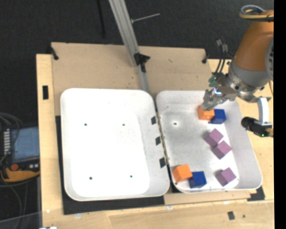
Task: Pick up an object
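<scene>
The right bin [181, 142] holds several small blocks. An orange block [205, 113] and a blue block [219, 116] sit together near its far right side. My gripper [211, 101] is low over that pair, right above the orange block, and partly hides it. Two purple blocks [217, 143] lie mid-right, one touching the other. A third purple block [225, 176] lies near the front right corner. Another orange block [182, 172] and a blue block [197, 179] sit side by side at the front.
The left bin [109, 142] lies beside the right one, with black clips along the shared edge. A slanted metal pole [126, 32] rises from the back of the bench. Cables and a controller box sit off the bench at left.
</scene>
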You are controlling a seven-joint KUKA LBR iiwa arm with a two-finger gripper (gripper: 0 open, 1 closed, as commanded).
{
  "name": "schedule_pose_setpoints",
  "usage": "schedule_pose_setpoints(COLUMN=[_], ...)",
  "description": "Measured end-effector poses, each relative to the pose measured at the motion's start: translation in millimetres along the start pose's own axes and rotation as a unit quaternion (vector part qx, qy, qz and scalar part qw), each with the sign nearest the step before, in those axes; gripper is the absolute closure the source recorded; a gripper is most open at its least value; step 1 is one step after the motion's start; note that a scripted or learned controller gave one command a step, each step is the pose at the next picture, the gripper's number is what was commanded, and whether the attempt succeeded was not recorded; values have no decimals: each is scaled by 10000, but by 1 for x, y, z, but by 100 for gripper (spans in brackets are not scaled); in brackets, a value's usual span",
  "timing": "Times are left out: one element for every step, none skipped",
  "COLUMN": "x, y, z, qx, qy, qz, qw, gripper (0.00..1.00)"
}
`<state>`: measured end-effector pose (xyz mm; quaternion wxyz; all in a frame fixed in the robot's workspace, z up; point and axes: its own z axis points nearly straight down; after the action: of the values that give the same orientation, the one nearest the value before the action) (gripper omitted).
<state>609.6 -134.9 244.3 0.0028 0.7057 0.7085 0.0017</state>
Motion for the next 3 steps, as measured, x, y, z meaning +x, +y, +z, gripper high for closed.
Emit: schedule_pose_setpoints(x=[54,116,169], y=[-3,-5,-14], z=[10,8,17], qx=[31,31,38], qy=[10,17,14], qz=[-11,-21,-16], qw=[10000,10000,10000], gripper=[100,100,100])
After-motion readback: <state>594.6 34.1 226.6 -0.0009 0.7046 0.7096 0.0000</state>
